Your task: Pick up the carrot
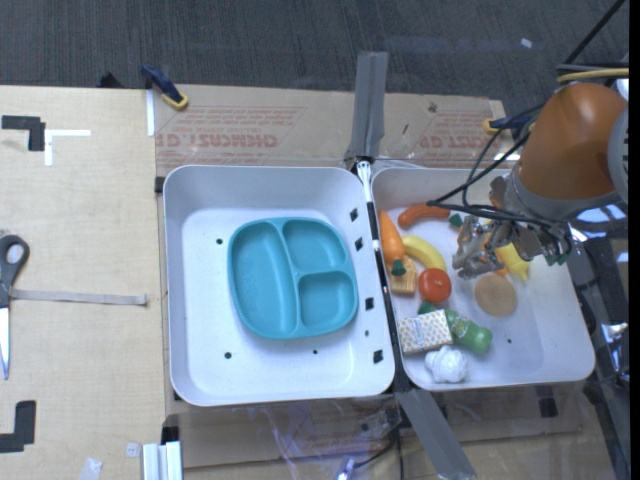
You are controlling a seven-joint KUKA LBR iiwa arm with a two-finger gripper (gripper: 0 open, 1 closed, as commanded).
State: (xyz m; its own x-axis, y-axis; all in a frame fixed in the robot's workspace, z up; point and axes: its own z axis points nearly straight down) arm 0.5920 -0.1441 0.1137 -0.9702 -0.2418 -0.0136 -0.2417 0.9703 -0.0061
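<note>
The carrot is an orange cone with a small green end, lying along the left wall of the right bin. My gripper hangs over the middle of that bin, about a hand's width right of the carrot, below the arm's orange band. Just left of the gripper and below it lie a yellow banana and a red tomato.
The left bin holds a teal divided plate. Crowding the right bin are an orange-red pepper, a tan round piece, a sandwich-like block, a green vegetable and a white item. Scissors lie on the bench at far left.
</note>
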